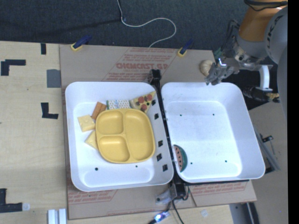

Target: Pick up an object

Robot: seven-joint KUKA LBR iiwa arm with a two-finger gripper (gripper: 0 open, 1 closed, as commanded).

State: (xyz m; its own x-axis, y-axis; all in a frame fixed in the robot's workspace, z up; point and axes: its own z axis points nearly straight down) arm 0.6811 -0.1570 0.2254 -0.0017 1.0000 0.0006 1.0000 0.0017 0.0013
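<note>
Left bin [77, 171]: yellow divided plate [125, 135] at frame centre-left, long axis running upper left to lower right, small food pieces [122, 103] along its upper-left edge. Right bin [243, 125]: watermelon slice [180, 157] at lower-left corner. My pincer [213, 78], upper right, above bin's top rim; opening: cannot tell.

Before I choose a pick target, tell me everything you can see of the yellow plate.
The yellow plate is a rounded-square tray that looks like plastic, with three compartments: two at the top and one wide one below. It lies flat and upright in the left bin, slightly rotated. Its upper and left edges overlap small flat food pieces, so it partly rests on them.
</note>
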